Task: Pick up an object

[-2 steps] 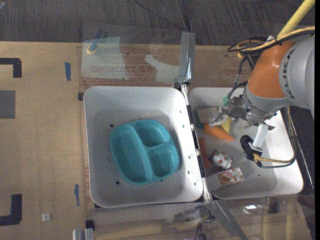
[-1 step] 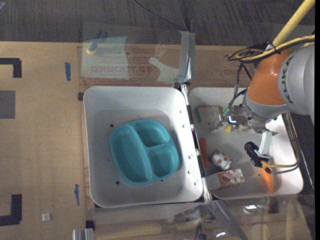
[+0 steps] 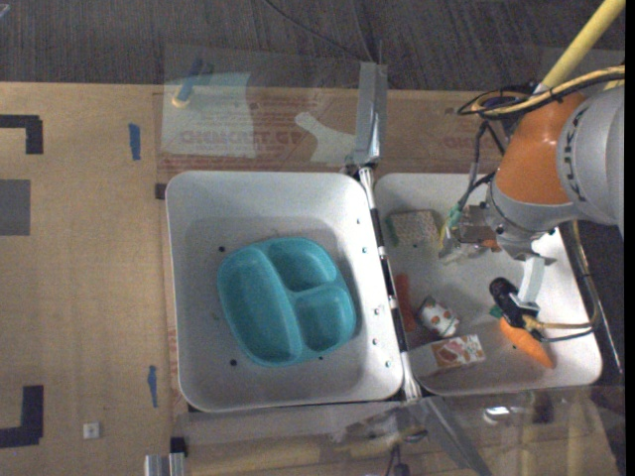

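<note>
Glossy teal plastic tray (image 3: 287, 301) in smooth white bin (image 3: 198, 266); matt cardboard-like bench (image 3: 89, 296).

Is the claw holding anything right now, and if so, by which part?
It cannot be told: the claw hangs over the right bin near the sponge, with nothing visibly between its fingers.

We are seeing even, fairly bright overhead light, no hard shadows. White bins (image 3: 268, 201) are reading near washed-out, soft grey shading pooling in their bottoms. Teal tray (image 3: 288, 300) is casting only faint shadow toward 7 o'clock. Clear sheet (image 3: 258, 127) at 11 o'clock is throwing pale glare, hazing print beneath. Whole frame is looking soft, slightly grainy; small items at 4 o'clock are blurring. Floor along 12 o'clock is sitting darker. Arm (image 3: 566, 167) at 3 o'clock is showing dull highlights.
</note>
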`<state>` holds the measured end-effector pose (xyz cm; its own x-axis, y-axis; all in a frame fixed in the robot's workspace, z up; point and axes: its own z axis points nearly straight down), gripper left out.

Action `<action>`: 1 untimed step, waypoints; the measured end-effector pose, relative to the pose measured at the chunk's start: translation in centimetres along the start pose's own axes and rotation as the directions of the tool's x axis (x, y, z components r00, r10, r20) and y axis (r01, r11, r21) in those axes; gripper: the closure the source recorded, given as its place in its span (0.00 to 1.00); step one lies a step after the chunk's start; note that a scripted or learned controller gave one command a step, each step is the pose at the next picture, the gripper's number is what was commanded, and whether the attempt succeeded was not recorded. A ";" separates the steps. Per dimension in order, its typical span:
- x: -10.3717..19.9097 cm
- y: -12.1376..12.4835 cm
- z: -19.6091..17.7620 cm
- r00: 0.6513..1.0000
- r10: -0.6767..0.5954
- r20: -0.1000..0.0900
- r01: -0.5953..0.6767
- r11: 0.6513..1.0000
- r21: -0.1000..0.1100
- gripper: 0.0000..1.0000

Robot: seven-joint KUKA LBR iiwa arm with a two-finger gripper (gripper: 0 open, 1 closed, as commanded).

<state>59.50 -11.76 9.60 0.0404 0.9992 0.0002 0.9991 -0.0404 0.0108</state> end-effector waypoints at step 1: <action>-0.1 0.0 0.0 1.000 0.001 0.000 -0.001 1.000 0.001 0.00</action>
<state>59.48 -11.82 9.58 0.0412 0.9992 0.0003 0.9991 -0.0412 0.0102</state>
